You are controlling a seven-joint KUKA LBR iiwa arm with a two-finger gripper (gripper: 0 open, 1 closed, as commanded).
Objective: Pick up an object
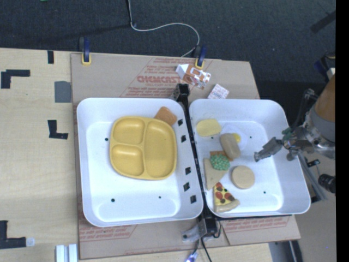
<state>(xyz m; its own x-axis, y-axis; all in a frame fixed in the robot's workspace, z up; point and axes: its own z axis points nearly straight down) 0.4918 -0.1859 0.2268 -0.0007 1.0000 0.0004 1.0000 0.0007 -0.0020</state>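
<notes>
Hovering over the right bin (272,201), the jaws (272,148) hold nothing — their spread I cannot tell — just right of the round cracker (242,177) and bread roll (229,146).

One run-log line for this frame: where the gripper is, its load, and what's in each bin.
gripper: over right bin, nothing held | right bin: pizza slice, round cookie | left bin: yellow divided plate

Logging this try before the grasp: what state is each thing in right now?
Pincer: over the right bin, holding nothing visible.
Yellow divided plate: flat in the left bin, compartments bare.
Pizza slice: flat, near the right bin's front.
Round cracker: flat, untouched.
Right bin: holds the food pieces.
</notes>
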